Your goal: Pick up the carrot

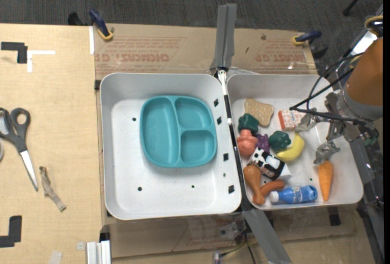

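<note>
Approach step: gripper (327, 148) hangs just above the carrot (326, 179) near the right bin's (356, 196) front right corner, jaws apart, nothing held. Next: descend, straddle, close.

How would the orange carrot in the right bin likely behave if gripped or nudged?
The orange tapered carrot looks like a moulded toy, so it is probably stiff and light. Its smooth, narrowing body may slip out of a pinch near the tip. Lying on the white right bin floor beside the blue-and-white bottle, it would probably roll or pivot if pushed sideways.
</note>
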